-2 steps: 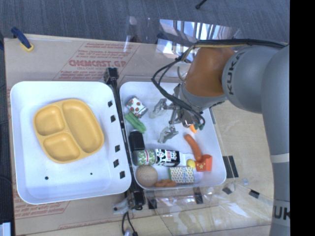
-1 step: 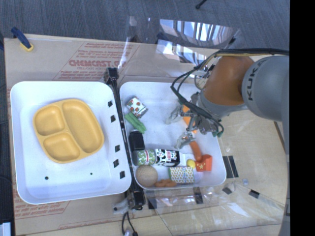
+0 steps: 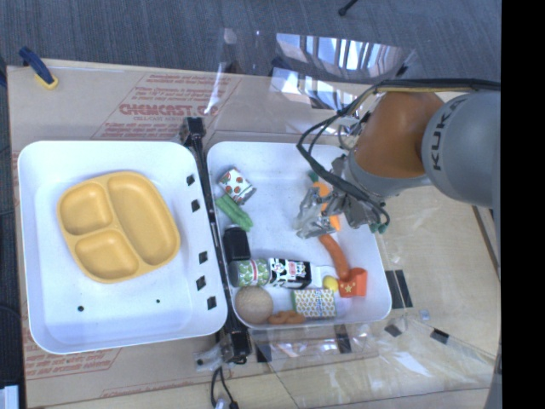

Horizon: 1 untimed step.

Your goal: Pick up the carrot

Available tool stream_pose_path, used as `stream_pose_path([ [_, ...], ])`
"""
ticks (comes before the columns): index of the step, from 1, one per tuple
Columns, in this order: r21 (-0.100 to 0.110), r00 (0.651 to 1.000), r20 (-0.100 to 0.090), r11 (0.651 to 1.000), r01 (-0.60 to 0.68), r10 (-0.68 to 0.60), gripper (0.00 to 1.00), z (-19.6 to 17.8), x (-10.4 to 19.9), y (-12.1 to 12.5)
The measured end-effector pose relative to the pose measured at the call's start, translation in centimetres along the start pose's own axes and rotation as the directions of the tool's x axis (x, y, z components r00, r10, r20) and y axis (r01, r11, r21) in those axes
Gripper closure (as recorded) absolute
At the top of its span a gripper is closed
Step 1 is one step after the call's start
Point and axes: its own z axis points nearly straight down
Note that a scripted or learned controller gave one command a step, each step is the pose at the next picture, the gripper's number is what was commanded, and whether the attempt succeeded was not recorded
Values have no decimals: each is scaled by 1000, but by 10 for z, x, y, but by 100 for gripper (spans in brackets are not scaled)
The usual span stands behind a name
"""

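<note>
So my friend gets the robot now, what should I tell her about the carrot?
Gripper: low in the right bin, at the top end of the carrot; I cannot tell whether its fingers are open or shut.
Carrot: lying on the bin floor, slanting down toward the red block.
Done: arm has reached the carrot.
Left: grip it and lift; no lift is visible yet.

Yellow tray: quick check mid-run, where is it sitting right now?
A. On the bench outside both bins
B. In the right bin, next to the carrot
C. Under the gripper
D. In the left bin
D. The yellow tray lies flat in the left bin, while the carrot and the gripper are over in the right bin.
</note>
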Motion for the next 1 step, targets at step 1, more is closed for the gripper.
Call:
stream_pose_path([
  [1, 1, 910, 1, 910, -414, 414, 100, -63, -1, 18],
])
